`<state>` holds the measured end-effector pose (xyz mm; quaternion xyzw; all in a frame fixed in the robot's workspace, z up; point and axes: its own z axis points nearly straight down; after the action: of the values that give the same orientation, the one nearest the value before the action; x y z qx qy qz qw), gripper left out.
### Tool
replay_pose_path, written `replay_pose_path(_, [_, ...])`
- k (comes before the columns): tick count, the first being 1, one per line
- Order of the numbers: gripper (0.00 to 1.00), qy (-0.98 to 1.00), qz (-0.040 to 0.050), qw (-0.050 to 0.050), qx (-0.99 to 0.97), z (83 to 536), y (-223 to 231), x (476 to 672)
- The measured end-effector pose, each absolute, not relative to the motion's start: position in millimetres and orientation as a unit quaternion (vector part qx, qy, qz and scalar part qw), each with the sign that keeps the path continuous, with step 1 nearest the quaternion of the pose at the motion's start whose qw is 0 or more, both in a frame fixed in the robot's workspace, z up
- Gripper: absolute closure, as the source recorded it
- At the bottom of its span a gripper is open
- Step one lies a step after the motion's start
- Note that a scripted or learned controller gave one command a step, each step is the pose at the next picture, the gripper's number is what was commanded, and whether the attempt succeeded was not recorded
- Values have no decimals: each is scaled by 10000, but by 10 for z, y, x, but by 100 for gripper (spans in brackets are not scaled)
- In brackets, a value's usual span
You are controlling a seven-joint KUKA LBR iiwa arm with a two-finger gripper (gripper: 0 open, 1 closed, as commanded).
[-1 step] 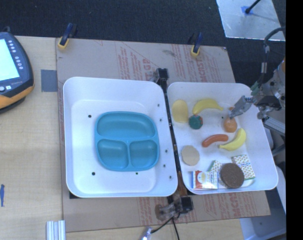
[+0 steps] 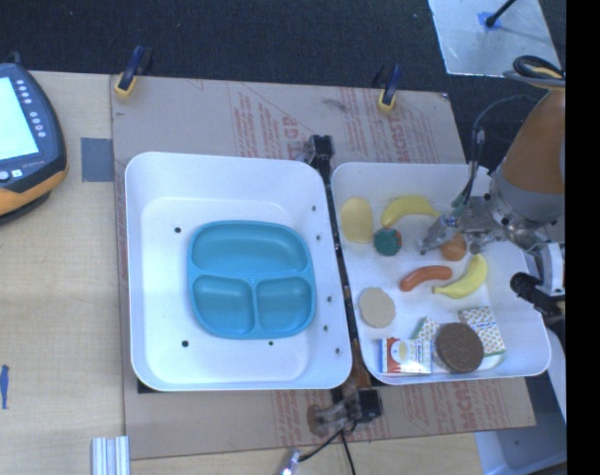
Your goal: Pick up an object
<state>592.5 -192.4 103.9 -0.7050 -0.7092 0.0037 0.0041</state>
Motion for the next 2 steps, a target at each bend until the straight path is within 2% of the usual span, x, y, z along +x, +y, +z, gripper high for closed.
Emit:
replay_pose_path(1, [0, -7098, 33, 33, -7044, 880, -1428, 6505])
replay_pose_path(2, [0, -7100, 42, 34, -7042, 878, -1177, 6324])
